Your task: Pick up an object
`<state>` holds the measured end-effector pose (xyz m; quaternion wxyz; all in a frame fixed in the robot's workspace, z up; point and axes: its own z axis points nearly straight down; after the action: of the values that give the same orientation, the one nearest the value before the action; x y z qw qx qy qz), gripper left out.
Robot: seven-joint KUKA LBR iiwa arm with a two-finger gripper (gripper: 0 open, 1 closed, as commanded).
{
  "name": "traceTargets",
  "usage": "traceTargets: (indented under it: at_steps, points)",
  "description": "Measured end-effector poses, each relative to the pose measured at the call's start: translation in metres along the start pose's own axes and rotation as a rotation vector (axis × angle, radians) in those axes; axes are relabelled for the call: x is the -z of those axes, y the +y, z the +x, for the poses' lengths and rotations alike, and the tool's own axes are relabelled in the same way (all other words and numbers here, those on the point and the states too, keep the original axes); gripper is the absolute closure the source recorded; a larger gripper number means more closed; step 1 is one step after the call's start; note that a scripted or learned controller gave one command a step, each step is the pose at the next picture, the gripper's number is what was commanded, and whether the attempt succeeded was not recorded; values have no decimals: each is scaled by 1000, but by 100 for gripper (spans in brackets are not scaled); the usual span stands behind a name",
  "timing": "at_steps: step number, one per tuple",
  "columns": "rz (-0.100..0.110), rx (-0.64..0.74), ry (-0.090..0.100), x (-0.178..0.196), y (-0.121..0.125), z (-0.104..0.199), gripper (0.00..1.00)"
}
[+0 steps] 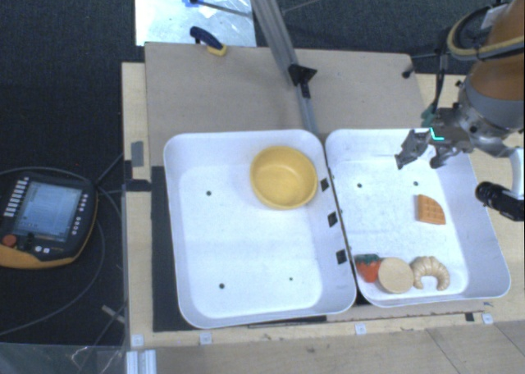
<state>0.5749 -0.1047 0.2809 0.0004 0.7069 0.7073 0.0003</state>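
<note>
Overhead, the gripper [425,152] hung spread apart, grasping nothing, over the right bin [373,188] near its far edge. A waffle piece [429,210] lay by that bin's right edge. Along its near edge sat a tomato [367,266], a round biscuit [394,275] and a croissant [431,272]. A yellow bowl [284,176] rested by the left bin's [205,225] far edge.

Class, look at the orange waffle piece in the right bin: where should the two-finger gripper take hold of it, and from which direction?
Probably from straight above, closing across its two straight edges. The waffle piece lies flat, alone on the right bin floor, so its sides seem free. The open gripper hovers just beyond it.
</note>
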Motion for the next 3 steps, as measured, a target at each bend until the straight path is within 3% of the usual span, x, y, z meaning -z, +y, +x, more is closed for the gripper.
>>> traceTargets:
  at_steps: [1, 3]
  points:
    - [0, 0, 0, 0, 0, 0, 0]
    - [5, -1, 0, -110, 2, -15, 0]
